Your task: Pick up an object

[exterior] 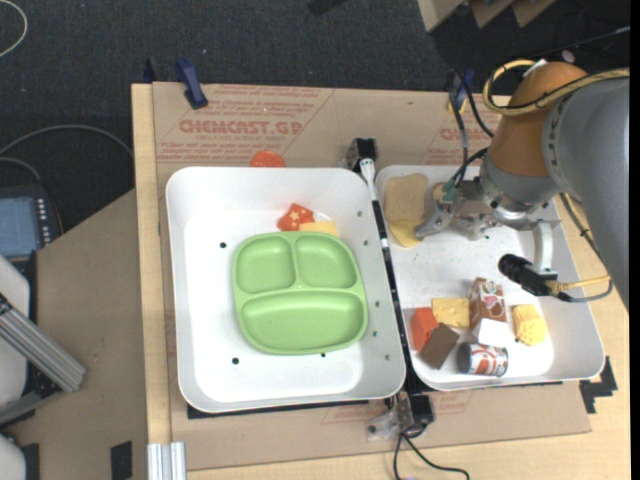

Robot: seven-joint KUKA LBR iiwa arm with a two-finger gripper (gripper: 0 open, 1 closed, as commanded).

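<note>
Toy food pile (478, 326) sitting in right bin (570, 360), near front edge: orange block, yellow wedge, brown pieces, corn cob (528, 323), small can (484, 359). Tan bread slice (405, 206) lying at bin's back left corner. Gripper (452, 213) hovering low just beside bread slice; grip state — cannot tell. Middle of right bin lying bare. Left bin (195, 298) carrying green divided plate (297, 290), red and yellow pieces (303, 220) touching plate's far rim. Cardboard worktop (160, 148) showing around both bins, dark carpet (200, 18) spreading beyond.
</note>
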